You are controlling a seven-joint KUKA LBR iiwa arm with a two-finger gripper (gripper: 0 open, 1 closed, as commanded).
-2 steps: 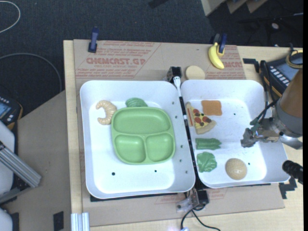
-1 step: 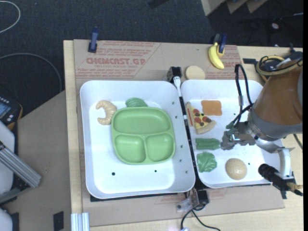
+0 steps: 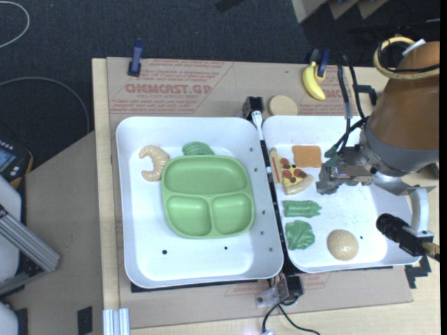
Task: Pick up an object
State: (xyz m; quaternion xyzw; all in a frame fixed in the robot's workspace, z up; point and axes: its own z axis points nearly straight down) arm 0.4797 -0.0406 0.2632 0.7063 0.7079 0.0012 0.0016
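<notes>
gripper [image 3: 334, 180] hovering over right bin [image 3: 391, 257], fingers' state not discernible | pizza slice [image 3: 290, 173] lying just left of it, green leaf [image 3: 301, 208] below, both untouched | nothing lifted yet, whole pick remaining

A brown counter [image 3: 181, 82] printed with red lettering is seen under the two white bins [image 3: 140, 257]. A blue clamp [image 3: 135, 58] is fixed at its far edge. A banana [image 3: 313, 82] and a round tan disc [image 3: 283, 105] are laid behind the right bin. Dark carpet [image 3: 105, 12] is crossed by a white cable [image 3: 21, 16].
</notes>
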